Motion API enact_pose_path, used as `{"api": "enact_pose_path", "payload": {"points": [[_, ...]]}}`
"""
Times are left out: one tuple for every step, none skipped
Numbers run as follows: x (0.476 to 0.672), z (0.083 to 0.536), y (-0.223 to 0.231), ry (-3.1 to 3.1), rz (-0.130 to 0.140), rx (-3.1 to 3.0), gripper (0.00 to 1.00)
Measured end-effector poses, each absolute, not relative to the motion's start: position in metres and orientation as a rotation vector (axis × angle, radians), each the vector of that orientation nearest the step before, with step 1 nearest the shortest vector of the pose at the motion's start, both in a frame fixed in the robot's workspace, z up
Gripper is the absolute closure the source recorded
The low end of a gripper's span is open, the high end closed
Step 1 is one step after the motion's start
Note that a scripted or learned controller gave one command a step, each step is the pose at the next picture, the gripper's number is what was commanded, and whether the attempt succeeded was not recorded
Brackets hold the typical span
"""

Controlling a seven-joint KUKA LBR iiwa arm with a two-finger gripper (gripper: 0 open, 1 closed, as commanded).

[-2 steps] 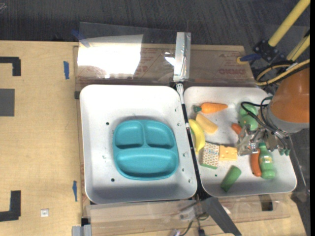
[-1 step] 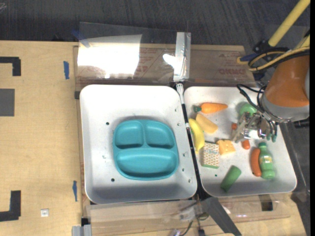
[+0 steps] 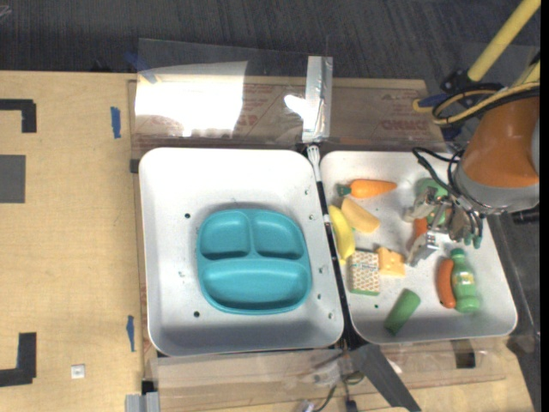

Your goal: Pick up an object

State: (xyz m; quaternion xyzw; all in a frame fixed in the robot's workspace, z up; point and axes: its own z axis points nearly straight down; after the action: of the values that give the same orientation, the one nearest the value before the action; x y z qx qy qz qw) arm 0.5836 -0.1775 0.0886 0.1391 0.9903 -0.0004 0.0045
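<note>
White right bin (image 3: 502, 320) holds the toy foods, so I have the gripper (image 3: 433, 230) low there, near the green bottle (image 3: 464, 286); whether it has closed on anything, I cannot tell. The teal divided plate (image 3: 254, 260) lies in the left bin (image 3: 163, 230).

A robotics lab, not a home or kitchen.
I see a plywood counter (image 3: 60, 230) marked with blue tape (image 3: 115, 121) and black squares (image 3: 21, 115), two white bins (image 3: 163, 178) set into it, loose cables (image 3: 455, 101) at its far right corner, and grey carpet (image 3: 257, 7) beyond.
</note>
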Motion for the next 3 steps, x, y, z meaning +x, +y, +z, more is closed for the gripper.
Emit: {"api": "enact_pose_path", "payload": {"points": [[0.591, 0.089, -0.128, 3.087, 0.002, 0.524, 0.0], [0.591, 0.089, -0.154, 3.104, -0.001, 0.39, 0.0], [0.537, 0.089, -0.165, 3.084, 0.001, 0.545, 0.0]]}}
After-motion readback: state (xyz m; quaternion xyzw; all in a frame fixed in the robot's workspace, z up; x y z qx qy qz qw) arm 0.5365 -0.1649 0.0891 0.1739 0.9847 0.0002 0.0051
